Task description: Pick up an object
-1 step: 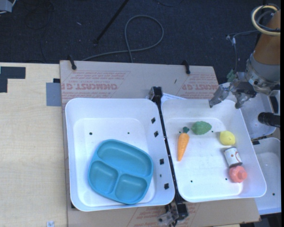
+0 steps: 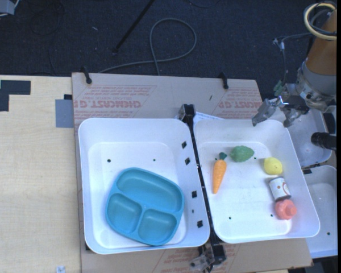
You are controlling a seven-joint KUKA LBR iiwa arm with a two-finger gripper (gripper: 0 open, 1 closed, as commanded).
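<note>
With our gripper (image 2: 275, 110) spread and holding nothing above the right bin's (image 2: 256, 235) far corner, we judged that reaching for the yellow lemon (image 2: 273, 165) risked nudging the small can (image 2: 279, 188) just beside it, spoiling the grasp.

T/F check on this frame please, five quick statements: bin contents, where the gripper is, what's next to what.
1. The blue divided tray lies in the left bin. True.
2. The carrot lies in the left bin. False: it lies in the right bin, near the divider.
3. The gripper is above the right bin's far right corner, holding nothing. True.
4. The green toy touches the pink fruit. False: they are well apart; the pink fruit lies at the near right, beside the small can.
5. The yellow lemon sits inside the tray. False: it lies on the right bin's floor.
</note>
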